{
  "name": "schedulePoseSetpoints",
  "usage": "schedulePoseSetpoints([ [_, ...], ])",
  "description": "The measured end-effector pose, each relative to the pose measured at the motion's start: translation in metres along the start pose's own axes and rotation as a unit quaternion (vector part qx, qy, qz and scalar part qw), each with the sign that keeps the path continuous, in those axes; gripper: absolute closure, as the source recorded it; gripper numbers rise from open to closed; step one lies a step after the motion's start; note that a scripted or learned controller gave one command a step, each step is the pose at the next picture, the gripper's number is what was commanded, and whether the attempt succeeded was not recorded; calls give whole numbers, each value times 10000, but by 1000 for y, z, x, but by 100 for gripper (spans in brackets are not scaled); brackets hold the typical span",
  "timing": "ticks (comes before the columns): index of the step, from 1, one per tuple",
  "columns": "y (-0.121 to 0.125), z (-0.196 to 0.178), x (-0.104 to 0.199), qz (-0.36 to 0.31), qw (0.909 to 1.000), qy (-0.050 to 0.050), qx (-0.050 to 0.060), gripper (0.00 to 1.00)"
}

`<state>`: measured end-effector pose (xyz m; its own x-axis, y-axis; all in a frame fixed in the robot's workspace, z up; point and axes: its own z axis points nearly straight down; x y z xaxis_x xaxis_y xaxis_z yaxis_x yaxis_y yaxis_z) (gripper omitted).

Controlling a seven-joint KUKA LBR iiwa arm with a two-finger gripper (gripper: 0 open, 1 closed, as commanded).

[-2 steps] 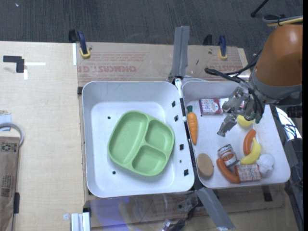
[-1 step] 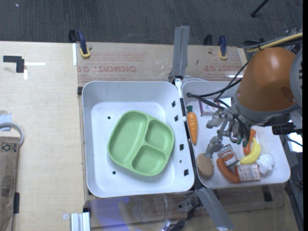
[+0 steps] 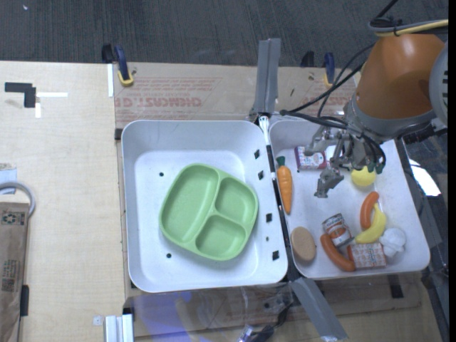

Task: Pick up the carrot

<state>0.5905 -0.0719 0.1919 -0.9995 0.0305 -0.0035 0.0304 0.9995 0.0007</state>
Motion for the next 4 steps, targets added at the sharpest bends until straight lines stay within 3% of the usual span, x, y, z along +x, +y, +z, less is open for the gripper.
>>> schedulePoseSetpoints([
  [1,-30,99,58,-1015,9948,13,-2,0],
  [2,-18,99,-40,-1358,9907,-9,-3,0],
  [3,1,-1,-51,-1669,9860,-17,-2,0],
  [4,-43,55,26,-1234,9924,7,-1,0],
])
